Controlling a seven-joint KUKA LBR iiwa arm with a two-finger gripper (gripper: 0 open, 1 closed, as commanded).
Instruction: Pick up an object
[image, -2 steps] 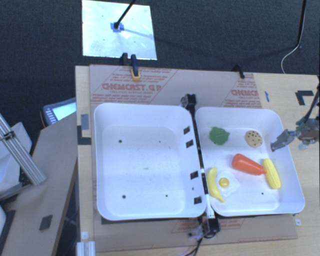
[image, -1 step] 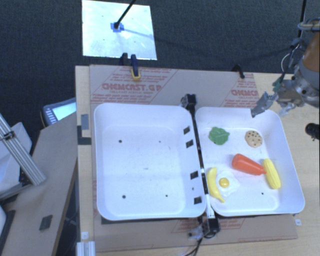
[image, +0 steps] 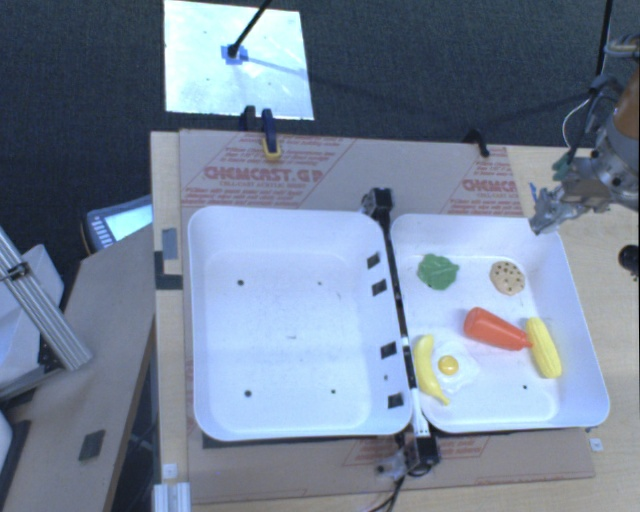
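In the right bin (image: 575, 400), a curved yellow banana (image: 428, 368) lies nearest, touching a flat fried egg (image: 453, 365), with a smooth tapered orange carrot (image: 495, 329) and a stubby corn cob (image: 544, 347) to the right. Farther back sit a crinkled green leaf (image: 437, 270) and a round speckled cookie (image: 507, 277). The metallic end effector (image: 548, 213) hovers above the bin's far right corner, clear of every object.

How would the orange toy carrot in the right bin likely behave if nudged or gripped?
The orange tapered plastic carrot looks smooth and glossy, so probably slippery. Its rounded body might roll when nudged. As a toy, it is probably stiff and light.
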